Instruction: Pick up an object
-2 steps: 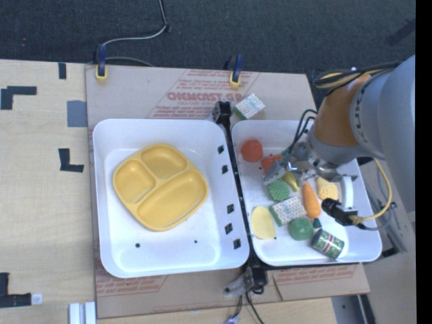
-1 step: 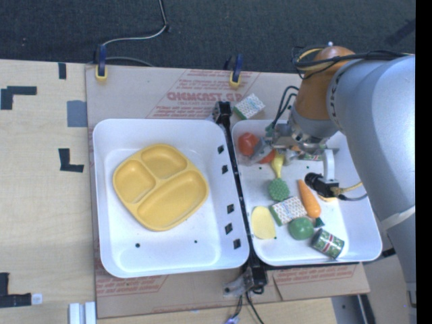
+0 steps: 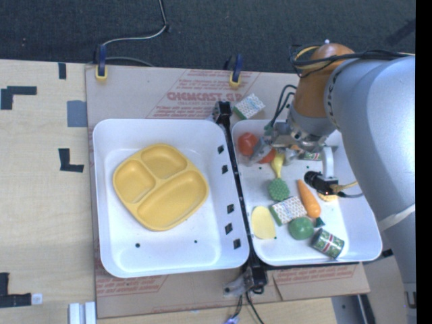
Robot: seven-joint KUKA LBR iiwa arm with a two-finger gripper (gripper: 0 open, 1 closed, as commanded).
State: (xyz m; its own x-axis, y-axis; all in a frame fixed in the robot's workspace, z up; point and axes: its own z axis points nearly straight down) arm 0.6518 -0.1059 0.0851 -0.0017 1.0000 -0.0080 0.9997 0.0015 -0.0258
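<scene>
Arm (image 3: 378, 127) reaches in from the right edge of the worktop (image 3: 34, 181). The gripper (image 3: 278, 146) sits low over the far-left corner of the right bin (image 3: 352, 216). How wide the gripper stands cannot be told from this view, and nothing can be seen held.

Right bin contents:
- The red tomato (image 3: 248, 142) lies in the far-left corner, just beside the gripper.
- A small red piece (image 3: 267, 157) and a small yellow piece (image 3: 277, 168) lie close under the gripper, on its near side.
- A green lump (image 3: 279, 190) lies mid-bin, with a checkered packet (image 3: 290, 209) touching its near side.
- The carrot (image 3: 309, 199) lies next to the packet on the right.
- A pale yellow disc (image 3: 263, 223) lies by the left wall, toward the near edge.
- A green ball (image 3: 301, 229) and a tipped can (image 3: 328, 243) lie along the near edge.

The left bin (image 3: 121, 248) carries a yellow divided plate (image 3: 160, 186), lying flat near its middle.

A small packet (image 3: 250, 105) lies on the worktop beyond the right bin's far edge.
</scene>
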